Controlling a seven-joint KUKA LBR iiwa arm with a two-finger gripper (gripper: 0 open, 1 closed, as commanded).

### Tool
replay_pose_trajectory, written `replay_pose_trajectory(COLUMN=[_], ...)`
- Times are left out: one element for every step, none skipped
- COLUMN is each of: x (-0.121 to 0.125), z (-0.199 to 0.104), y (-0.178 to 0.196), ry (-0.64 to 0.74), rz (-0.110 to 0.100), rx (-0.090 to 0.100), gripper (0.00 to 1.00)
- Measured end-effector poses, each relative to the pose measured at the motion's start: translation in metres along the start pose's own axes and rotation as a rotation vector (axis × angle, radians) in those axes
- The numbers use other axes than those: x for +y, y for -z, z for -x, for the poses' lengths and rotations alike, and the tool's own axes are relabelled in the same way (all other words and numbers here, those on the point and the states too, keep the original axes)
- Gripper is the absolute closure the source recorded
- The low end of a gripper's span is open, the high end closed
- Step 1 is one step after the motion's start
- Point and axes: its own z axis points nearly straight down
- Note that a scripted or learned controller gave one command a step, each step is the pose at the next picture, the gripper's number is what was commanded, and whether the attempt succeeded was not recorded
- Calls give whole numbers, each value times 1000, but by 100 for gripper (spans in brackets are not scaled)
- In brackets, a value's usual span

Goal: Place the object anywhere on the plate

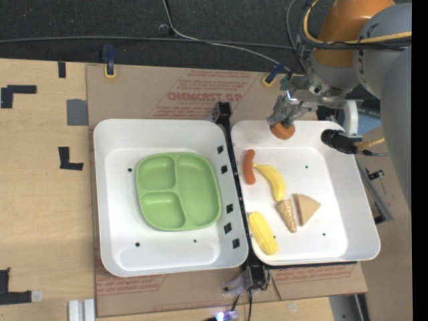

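A green plate (pixel 179 191) with three compartments lies in the left bin (pixel 110 179). My gripper (pixel 283 122) hangs over the far edge of the right bin (pixel 348 199), reaching down from the orange-banded wrist. A small round orange object (pixel 284 132) sits between its fingertips, and the fingers are shut on it. The plate is well to the left of and nearer than the gripper, across the divider between the bins.
In the right bin lie a red sausage (pixel 249 166), a banana (pixel 271 180), a tan cone (pixel 287 215), a tan wedge (pixel 308 208) and a corn cob (pixel 263 233). Black clips (pixel 223 116) line the divider. The arm's grey body fills the upper right.
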Motion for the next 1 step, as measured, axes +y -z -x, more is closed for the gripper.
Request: replay_pose_trajectory(x=[3], z=[-55], y=[9], ry=[0], rz=[-1], rx=[0], gripper=[100])
